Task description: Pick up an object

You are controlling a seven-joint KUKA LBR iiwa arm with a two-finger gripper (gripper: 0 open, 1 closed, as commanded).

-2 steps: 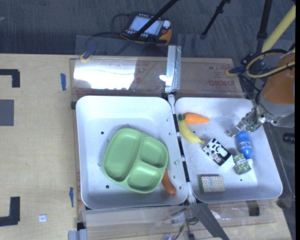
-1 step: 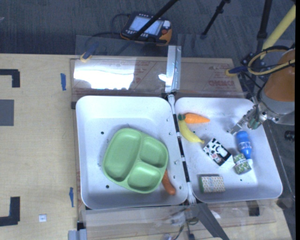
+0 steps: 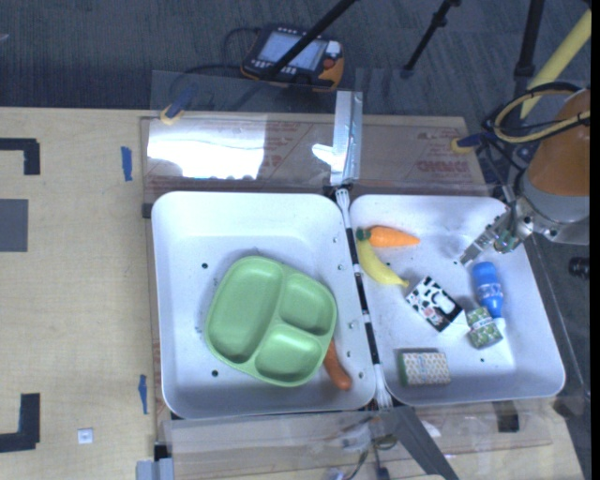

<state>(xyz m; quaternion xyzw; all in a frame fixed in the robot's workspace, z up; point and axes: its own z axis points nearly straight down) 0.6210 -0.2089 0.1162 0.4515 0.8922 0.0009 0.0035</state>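
green plate (image 3: 270, 321), orange carrot (image 3: 394, 238), yellow banana (image 3: 380, 270), blue bottle (image 3: 487, 289), white bins (image 3: 178, 281).

We see pale wooden desk (image 3: 75, 281) across left side, black angular marks (image 3: 23, 155) and grey square (image 3: 13, 225) on it, small blue tape strips (image 3: 127, 162) near bin edge. Clear plastic sheet (image 3: 206, 150) behind bins, bright glare on it. Brown cardboard panel (image 3: 412, 150) with red print beside it. Dark grey carpet floor (image 3: 112, 47) along top. Handheld control pendant (image 3: 291, 54) lying on floor, black cable attached. Black tripod legs (image 3: 436, 28) at upper right, yellow pole (image 3: 567, 42) at corner.
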